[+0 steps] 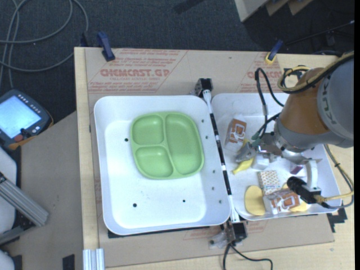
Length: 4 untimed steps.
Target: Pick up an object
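Observation:
My gripper (252,149) reaches into the right bin (225,103) from the right, under the grey and orange wrist. It hangs just above a small yellow banana-shaped piece (242,165) and to the lower right of a brown and white packet (236,131). Nothing can be seen held in it. Nearer the front lie a checkered packet (269,179), a round yellow piece (253,200) and an orange and white packet (283,202).
The left bin (112,151) holds a green divided plate (167,145). A raised rim (218,151) runs between the two bins. The arm's body covers the right part of the right bin.

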Tool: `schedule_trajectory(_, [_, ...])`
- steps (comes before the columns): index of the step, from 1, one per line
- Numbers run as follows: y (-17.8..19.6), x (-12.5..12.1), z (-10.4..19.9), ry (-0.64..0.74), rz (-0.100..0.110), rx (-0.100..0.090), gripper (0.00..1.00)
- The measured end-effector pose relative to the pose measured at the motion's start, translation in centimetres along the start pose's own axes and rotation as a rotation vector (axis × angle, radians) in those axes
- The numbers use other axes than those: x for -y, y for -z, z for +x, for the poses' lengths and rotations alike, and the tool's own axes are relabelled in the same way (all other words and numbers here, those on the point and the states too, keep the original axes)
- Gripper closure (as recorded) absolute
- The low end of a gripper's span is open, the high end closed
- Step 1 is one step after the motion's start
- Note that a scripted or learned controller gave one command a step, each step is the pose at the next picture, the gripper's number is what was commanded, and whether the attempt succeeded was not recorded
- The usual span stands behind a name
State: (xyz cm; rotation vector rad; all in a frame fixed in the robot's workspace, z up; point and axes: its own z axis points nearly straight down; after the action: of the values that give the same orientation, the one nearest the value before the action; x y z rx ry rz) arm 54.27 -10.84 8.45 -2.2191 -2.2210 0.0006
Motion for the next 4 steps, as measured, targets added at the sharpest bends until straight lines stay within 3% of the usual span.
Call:
schedule_trajectory(3, [0.0, -2.6, 1.5, 0.000, -0.003, 0.002, 0.00])
schedule_trajectory(4, [0.0, -2.0, 1.1, -0.001, 0.000, 0.001, 0.00])
